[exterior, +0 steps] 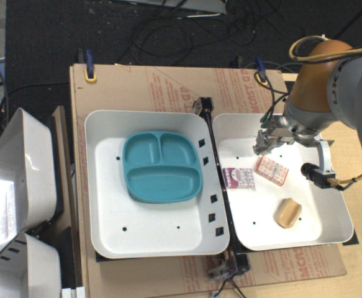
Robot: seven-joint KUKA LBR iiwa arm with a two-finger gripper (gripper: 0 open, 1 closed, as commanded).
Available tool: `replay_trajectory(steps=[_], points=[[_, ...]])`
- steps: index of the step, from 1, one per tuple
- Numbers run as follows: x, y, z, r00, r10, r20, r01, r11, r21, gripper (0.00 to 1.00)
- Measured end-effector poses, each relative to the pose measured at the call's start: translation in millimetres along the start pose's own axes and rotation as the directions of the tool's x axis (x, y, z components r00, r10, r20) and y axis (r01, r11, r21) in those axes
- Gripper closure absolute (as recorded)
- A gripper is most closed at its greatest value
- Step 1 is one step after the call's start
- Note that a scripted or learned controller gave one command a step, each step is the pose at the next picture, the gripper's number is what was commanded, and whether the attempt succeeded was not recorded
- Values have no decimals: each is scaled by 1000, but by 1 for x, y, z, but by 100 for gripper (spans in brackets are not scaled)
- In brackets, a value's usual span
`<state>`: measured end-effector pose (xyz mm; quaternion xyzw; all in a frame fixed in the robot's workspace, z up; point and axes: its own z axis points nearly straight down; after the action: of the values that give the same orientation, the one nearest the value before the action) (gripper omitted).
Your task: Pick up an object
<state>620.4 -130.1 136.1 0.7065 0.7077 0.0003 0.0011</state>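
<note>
The pincer (264,143) hangs over the upper part of the right bin (336,219), and whether it is open or closed I cannot tell from this slant. Nothing shows between its tips. Just below it and a little to the right lies a small red-and-white packet (272,170), tilted, flat on the bin floor. Down and to the left of the pincer lies a second flat packet (239,178), pink and white, near the wall between the bins. Further down, to the right, sits a tan block (288,213), well apart from both. The nearest packet looks light and thin, likely a soft wrapper that may crumple or slide; taking it across its short sides seems best. The tan block looks stiffer and thicker, an easier hold. Far to the left, a teal divided plate (163,166) rests in the left bin (100,185)
</note>
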Motion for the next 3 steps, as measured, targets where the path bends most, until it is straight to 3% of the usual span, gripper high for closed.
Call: replay_trajectory(steps=[2, 3], points=[[11, -1, -94, 1000, -3, 0, 3, 1000, -5, 100], [9, -2, -157, 1000, -2, 1, 2, 1000, -6, 100]])
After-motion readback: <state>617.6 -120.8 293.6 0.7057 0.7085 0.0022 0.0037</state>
